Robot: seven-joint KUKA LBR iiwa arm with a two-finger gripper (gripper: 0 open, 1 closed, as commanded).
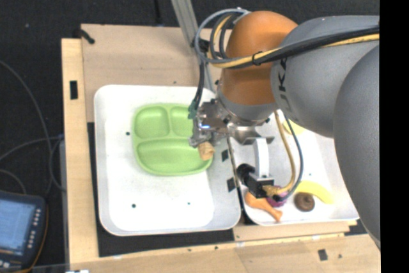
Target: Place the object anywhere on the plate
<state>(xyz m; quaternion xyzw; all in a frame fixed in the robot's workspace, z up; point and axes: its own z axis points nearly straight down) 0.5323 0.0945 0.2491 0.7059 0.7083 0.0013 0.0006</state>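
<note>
Gripper (204, 137) hangs over the right edge of the green plate (167, 140) in the left bin (115, 156). A small tan object (206, 150) sits right under the tool tip, at the plate's right rim, approx where the big near compartment ends. Can't tell if it's clamped or just lying there, nor whether the tool is apart or together; wrist blocks it. Object looks barely on the plate, so a shift left w/ the arm seems safer. Right bin (332, 214) has other bits: orange, yellow, brown.
</note>
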